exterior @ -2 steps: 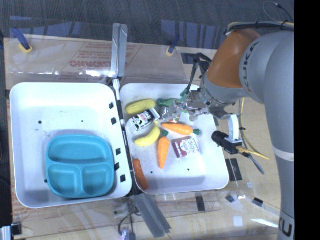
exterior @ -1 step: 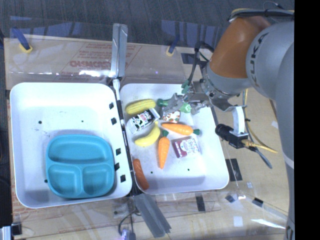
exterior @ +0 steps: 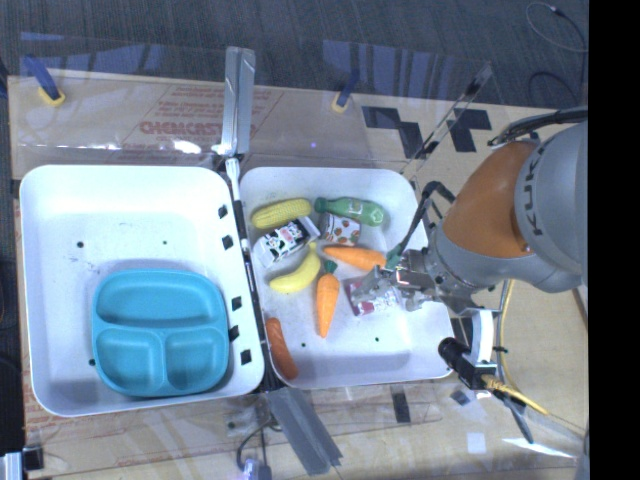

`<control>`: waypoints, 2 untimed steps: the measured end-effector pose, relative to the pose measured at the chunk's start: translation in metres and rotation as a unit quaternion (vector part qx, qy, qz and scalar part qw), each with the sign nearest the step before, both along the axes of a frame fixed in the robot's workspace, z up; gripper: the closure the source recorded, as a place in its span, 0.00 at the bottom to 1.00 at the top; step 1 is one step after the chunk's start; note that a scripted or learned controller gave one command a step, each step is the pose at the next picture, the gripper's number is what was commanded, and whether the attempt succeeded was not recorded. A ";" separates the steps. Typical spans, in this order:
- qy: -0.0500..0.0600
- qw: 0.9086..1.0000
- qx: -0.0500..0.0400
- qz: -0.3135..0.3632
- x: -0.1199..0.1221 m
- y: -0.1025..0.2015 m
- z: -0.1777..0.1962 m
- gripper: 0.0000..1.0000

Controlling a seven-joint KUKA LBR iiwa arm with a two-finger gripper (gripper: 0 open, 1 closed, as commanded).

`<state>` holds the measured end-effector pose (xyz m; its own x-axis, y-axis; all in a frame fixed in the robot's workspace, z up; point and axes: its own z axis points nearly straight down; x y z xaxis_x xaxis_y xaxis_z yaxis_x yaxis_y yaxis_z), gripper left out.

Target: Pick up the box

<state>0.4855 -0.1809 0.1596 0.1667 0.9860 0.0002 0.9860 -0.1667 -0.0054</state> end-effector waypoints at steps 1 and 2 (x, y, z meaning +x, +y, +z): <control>-0.003 1.000 -0.001 0.014 0.044 -0.021 -0.067 0.00; -0.003 1.000 -0.002 0.015 0.044 -0.022 -0.056 1.00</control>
